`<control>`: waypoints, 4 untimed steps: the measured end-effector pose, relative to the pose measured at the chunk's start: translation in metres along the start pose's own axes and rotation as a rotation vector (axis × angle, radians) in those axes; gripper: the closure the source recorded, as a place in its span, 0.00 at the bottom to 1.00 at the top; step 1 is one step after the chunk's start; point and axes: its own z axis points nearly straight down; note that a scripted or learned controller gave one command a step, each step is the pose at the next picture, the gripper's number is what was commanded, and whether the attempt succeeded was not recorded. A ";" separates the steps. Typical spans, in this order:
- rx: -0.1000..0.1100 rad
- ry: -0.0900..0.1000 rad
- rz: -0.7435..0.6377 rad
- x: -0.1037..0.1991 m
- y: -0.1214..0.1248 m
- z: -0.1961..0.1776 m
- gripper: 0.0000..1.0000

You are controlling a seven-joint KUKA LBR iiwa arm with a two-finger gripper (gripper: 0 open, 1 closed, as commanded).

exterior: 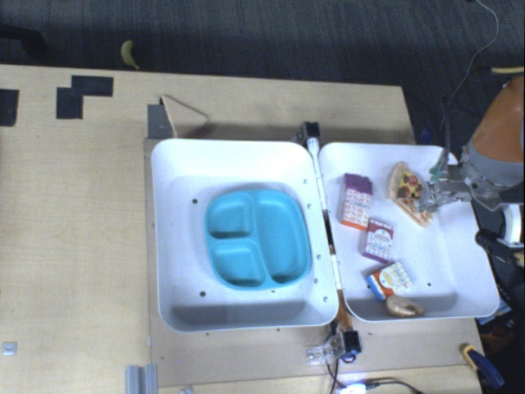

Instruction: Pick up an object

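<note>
Gripper (432,189) right at pizza slice (407,189), touching its edge. Cannot tell grip. Reaching step. Next: close on slice, lift.

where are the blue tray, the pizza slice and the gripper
blue tray (283,240), camera view, floor of its large right compartment
pizza slice (405,185), camera view, its topped middle
gripper (433,194), camera view, between its fingertips

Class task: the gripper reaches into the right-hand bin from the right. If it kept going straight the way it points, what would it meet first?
Most likely the pizza slice: the gripper sits right at its right edge, pointing left and down. Height above it is unclear from this view.
</note>
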 end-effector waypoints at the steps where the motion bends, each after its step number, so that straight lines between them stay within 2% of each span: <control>1: 0.000 0.000 0.000 0.000 0.000 0.000 0.00; 2: 0.001 0.000 0.004 0.032 -0.036 0.035 0.00; 3: -0.001 -0.001 0.004 0.041 -0.097 0.034 0.00; 4: -0.008 -0.002 0.002 0.041 -0.094 0.022 1.00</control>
